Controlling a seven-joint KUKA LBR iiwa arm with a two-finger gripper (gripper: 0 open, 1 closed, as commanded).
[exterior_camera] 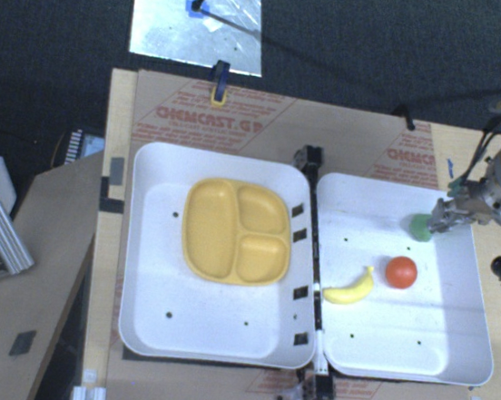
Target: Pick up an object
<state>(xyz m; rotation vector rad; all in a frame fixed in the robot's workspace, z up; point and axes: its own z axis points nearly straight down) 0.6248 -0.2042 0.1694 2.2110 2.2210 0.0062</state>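
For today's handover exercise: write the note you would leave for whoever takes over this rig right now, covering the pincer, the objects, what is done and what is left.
Pincer: low over the right bin, at its far right, against the green object; grip unclear.
Right bin also holds the red ball and banana, both lying free.
Left bin: yellow divided plate.
Done: approach to the green object.
Left: secure a grasp and lift.

The desk (108,222) carries a printed cardboard sheet (244,111). On the sheet sit two shallow white bins side by side, touching: the left bin (143,318) and, to its right, the right bin (432,351). Behind the left bin, a yellow clamp (220,85) grips the sheet's far edge.
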